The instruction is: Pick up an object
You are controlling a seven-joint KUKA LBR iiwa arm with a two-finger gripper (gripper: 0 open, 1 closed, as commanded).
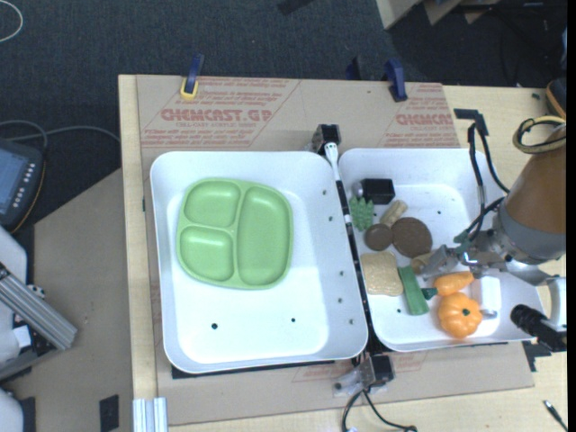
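The claw hangs low in the right bin, near the worktop's right edge. I cannot tell if it is apart or together. Just under it lie a small orange carrot and an orange pumpkin. A brown disc sits close by. The left bin holds a green divided plate.

Green three-compartment plate in the left white bin, two blue clamps on the bench's far edge.
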